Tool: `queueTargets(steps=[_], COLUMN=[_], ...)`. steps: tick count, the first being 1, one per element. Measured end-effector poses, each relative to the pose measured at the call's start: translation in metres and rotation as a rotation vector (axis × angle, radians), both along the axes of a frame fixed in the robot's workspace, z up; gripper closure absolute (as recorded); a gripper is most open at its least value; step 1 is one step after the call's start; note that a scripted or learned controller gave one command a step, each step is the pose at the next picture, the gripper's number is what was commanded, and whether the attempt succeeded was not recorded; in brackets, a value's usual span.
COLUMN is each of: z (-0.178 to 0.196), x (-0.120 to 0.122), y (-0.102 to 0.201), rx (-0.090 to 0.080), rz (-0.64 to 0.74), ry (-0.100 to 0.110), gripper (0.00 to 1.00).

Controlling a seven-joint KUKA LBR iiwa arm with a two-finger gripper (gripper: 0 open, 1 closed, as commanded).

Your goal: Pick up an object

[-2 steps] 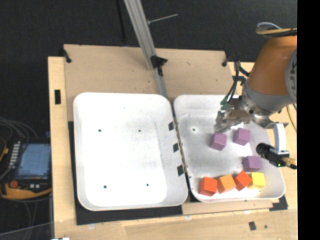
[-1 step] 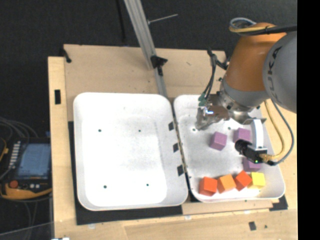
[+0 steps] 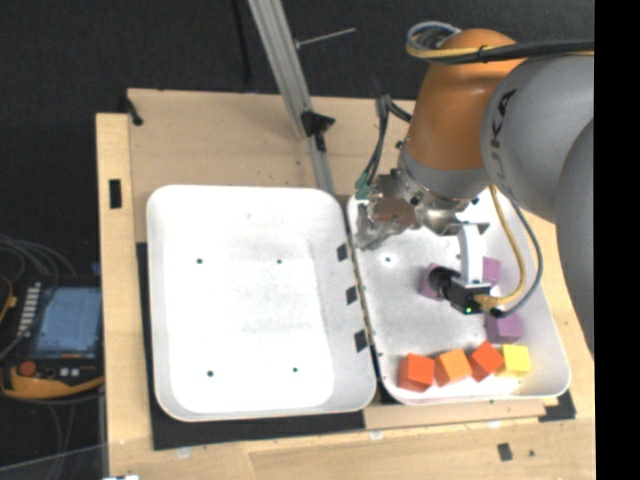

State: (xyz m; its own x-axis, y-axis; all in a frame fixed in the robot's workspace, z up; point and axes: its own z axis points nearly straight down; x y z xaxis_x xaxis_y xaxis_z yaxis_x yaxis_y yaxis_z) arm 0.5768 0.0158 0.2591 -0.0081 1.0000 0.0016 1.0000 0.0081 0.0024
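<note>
My gripper [image 3: 372, 218] hangs over the back left corner of the right bin [image 3: 400, 313], close to the wall between the two bins. No object shows in it. Along the bin's front edge sit an orange-red block [image 3: 417, 371], an orange block [image 3: 453, 366], a red block [image 3: 487, 359] and a yellow block [image 3: 516, 358]. A purple block [image 3: 506, 326] lies just behind the yellow one, and another purple block [image 3: 491, 270] sits near the right wall. A dark purple object [image 3: 434, 282] lies mid-bin, partly hidden by a black cable fitting [image 3: 460, 293].
The left bin [image 3: 240, 298] stands beside the right one, with only a narrow gap between their walls. A slanted metal pole [image 3: 285, 68] rises from behind the bins. The arm's orange band [image 3: 455, 98] and grey body cover the back right. A blue-screened device [image 3: 60, 328] sits off the bench at the left.
</note>
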Motion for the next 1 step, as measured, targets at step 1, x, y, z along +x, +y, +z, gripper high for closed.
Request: queueTargets(steps=[1], z=[-0.0058], x=[0.0112], y=[0.0408], rx=[-0.001], rz=[-0.002], ry=[0.0], gripper=[1.0])
